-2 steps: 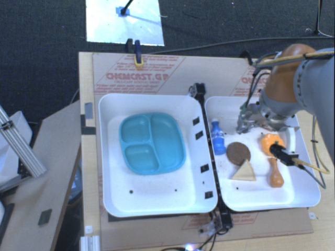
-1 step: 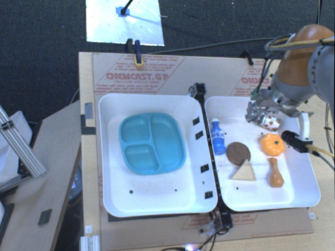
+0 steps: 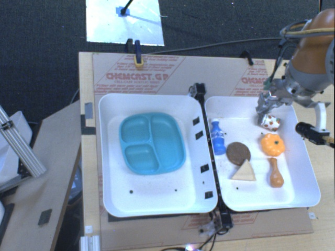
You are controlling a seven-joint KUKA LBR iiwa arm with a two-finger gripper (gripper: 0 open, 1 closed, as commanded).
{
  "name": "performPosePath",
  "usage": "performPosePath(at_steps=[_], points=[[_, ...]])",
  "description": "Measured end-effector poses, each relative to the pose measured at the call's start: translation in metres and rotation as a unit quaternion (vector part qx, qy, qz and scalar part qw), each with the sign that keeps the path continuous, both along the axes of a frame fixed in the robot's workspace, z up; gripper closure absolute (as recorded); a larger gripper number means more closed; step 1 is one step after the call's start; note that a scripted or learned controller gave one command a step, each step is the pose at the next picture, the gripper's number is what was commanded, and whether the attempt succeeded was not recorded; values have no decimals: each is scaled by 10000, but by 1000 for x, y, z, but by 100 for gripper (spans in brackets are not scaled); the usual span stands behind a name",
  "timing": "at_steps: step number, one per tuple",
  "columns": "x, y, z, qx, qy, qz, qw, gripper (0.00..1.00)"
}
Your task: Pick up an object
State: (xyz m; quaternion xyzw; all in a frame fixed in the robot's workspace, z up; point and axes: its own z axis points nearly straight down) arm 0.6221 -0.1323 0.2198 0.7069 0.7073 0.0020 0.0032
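I am hovering my gripper (image 3: pixel 266 110) over the small white speckled ball (image 3: pixel 270 122) near the right bin's (image 3: pixel 309 190) far edge; finger state unclear. Centring before descending.

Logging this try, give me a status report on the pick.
Tool low in right bin, back corner. Spotted white object directly beneath it, not seen gripped. Orange pumpkin close alongside, could crowd the grasp.

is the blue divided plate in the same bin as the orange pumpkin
No, the blue divided plate lies in the left bin, while the orange pumpkin sits in the right bin.
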Motion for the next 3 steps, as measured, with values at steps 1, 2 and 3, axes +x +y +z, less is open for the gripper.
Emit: performPosePath(at_steps=[1,2,3], points=[[2,0,55,0,-1,22,10000,100],[-8,47,38,15,37,40,10000,100],[-8,99,30,17,31,46,10000,100]])
